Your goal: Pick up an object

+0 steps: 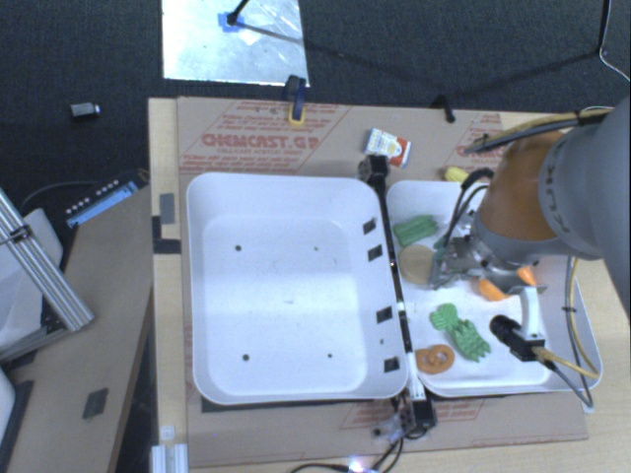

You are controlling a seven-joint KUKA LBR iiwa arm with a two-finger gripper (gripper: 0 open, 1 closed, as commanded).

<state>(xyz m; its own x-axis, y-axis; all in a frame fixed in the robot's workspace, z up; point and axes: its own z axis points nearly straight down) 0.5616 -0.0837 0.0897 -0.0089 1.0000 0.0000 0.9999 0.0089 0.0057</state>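
The arm reaches in from the right over the right bin [562, 377]. Its gripper [441, 270] hangs low in the bin's middle, right beside a tan round piece [415, 262]. A green ridged piece [415, 229] lies just behind it. In front lie a green leafy toy [459, 331] and an orange ring-shaped piece [435, 359]. An orange piece [490, 288] peeks out under the wrist. I see nothing lifted off the bin floor.
The left bin [286, 284] sits alongside, split from the right one by a black-clipped divider [390, 274]. A small red-and-white box [386, 146] and a yellow item [454, 175] rest on the cardboard behind the bins. Cables trail near the right bin's front corner.
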